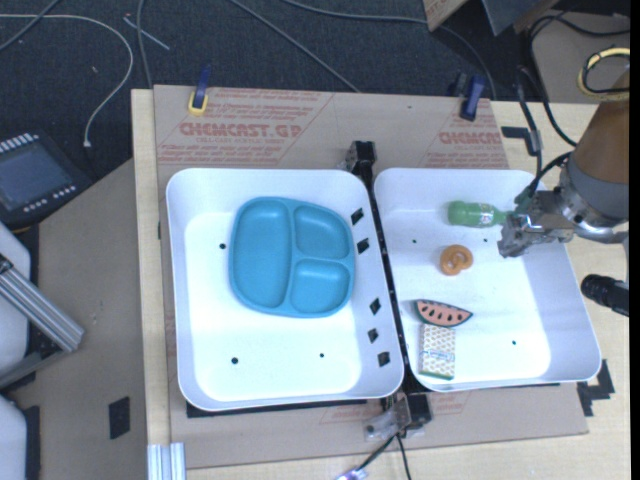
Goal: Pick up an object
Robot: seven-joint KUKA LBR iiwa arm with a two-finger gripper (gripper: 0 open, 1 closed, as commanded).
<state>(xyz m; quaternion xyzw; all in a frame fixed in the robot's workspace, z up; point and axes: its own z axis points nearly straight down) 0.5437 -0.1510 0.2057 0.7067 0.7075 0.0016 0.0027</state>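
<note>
The right bin (540,308) holds a green bottle-like object (472,213) at its far side, a small orange ring (456,259) near the middle, a watermelon slice toy (443,314) and a small patterned packet (438,352) at the front. My gripper (520,232) hangs over the right bin's far right part, just right of the green object and apart from the orange ring. Nothing shows between its fingers.
A blue divided plate (291,256) lies in the left bin (200,308). Black clips run along the divider (375,268) between the bins. Cables lie on the dark floor beyond the bench, and a cardboard sheet (300,118) sits under the bins.
</note>
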